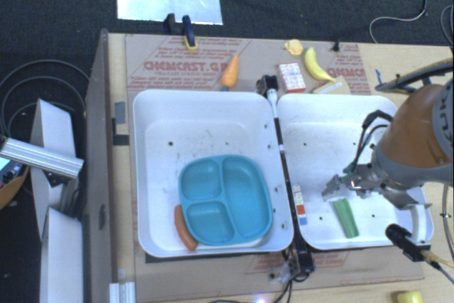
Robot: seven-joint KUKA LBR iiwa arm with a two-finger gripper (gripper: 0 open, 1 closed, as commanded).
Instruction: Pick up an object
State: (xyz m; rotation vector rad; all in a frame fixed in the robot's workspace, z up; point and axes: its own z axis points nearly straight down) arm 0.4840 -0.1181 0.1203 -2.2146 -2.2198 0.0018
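A green stick-shaped object (347, 217) lies flat in the right bin (319, 125), near its front wall. My gripper (342, 185) hangs just above and behind the stick's far end, apart from it, with nothing seen in its grasp. In the left bin (152, 152) a blue divided plate (225, 199) rests on the floor. An orange sausage (184, 227) lies beside the plate's lower left rim.
Behind the bins, on the cardboard, lie a carrot (229, 72), a small red-and-white box (291, 77) and a banana (316, 65). My arm (418, 142) covers the right side of the right bin. A black divider (281, 152) runs between the bins.
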